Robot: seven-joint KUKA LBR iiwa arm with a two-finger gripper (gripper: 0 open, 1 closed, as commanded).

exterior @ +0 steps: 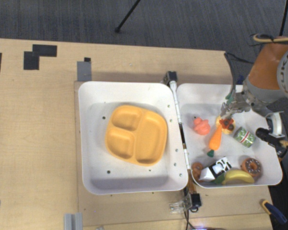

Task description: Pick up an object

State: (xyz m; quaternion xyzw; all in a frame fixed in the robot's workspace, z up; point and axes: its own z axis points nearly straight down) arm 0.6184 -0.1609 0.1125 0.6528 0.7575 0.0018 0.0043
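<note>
Left of centre, yellow divided tray (136, 139) in left bin (89, 128). Right bin (273, 169): pink toy (200, 126), orange carrot (215, 139), banana (239, 177). Upper right, pincer (226, 115) touching small red-yellow toy (226, 124); opening impossible to tell.

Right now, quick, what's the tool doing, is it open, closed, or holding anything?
Tool: cannot be told. It hangs low in the right bin, just above a small red and yellow toy.
</note>
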